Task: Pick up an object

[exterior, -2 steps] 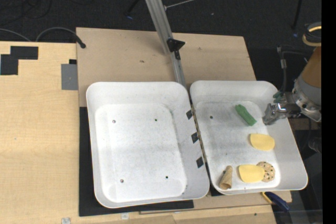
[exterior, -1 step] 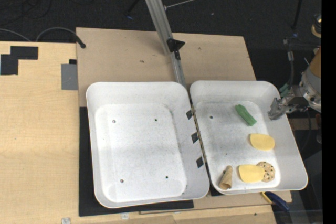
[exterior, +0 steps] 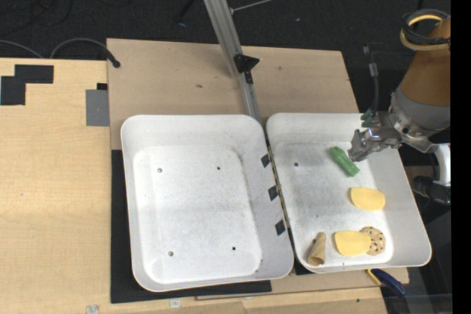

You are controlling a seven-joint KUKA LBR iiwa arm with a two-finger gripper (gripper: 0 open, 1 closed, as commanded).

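Green stick lies flat and slantwise in the upper part of the right bin, its upper end just beside the gripper. No contact visible between them that can be confirmed; the stick rests on the bin floor, not lifted. Whether the fingers are open or shut cannot be told from this view.

Below the stick, well apart: a yellow oval, then a second yellow piece touching a cookie, and a cone near the front edge. Left bin sits alongside on the tabletop.

Step in hand, as judged: approach to the stick, gripper low at its upper end, grasp not yet shown. Next move likely calls for the fingers to straddle the stick across its narrow width, settle to the floor, close, then lift straight. Risk: catching only the end, so the stick pivots or slips out.
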